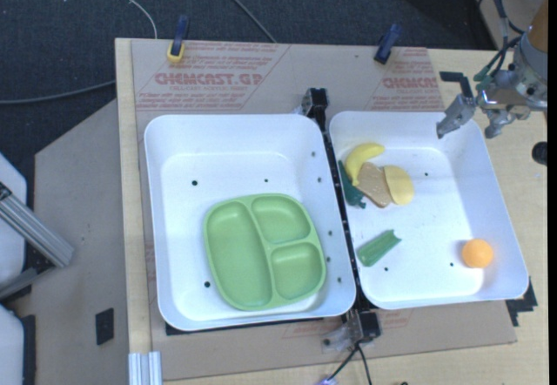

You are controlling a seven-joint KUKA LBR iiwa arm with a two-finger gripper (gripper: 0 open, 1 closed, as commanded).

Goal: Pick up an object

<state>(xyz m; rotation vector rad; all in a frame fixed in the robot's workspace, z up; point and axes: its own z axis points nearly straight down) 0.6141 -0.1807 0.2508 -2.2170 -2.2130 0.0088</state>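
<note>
Two white bins sit side by side on a board; the black clip (315,101) at the top of the seam between them serves as landmark for all positions below.

Left bin (165,200): lies left of and below the clip; it holds one green tray (264,249) with three compartments, lying flat well below the clip, toward the bin's lower middle.

Right bin (496,200): lies right of and below the clip; contents as follows. A banana (363,157) lies just below and right of the clip, near the seam; a tan slice (375,185) lies below the banana, touching it; a yellow piece (399,185) lies at the slice's right edge, touching or overlapping it; a dark green piece (352,192) lies against the seam wall, partly under the slice. A green wedge (378,247) lies apart from that cluster, further below the clip; an orange ball (476,253) sits alone, far below and right of the clip, near the bin's lower right corner.

Gripper (474,116): far right of the clip at about the same height, over the upper right rim of the right bin; its fingers (453,120) stand spread apart; nothing lies between them; it touches none of the objects, all of which rest on the bin floor.

Two blue clamps (388,43) grip the board's far edge above the clip; cables cross the dark floor beyond.
</note>
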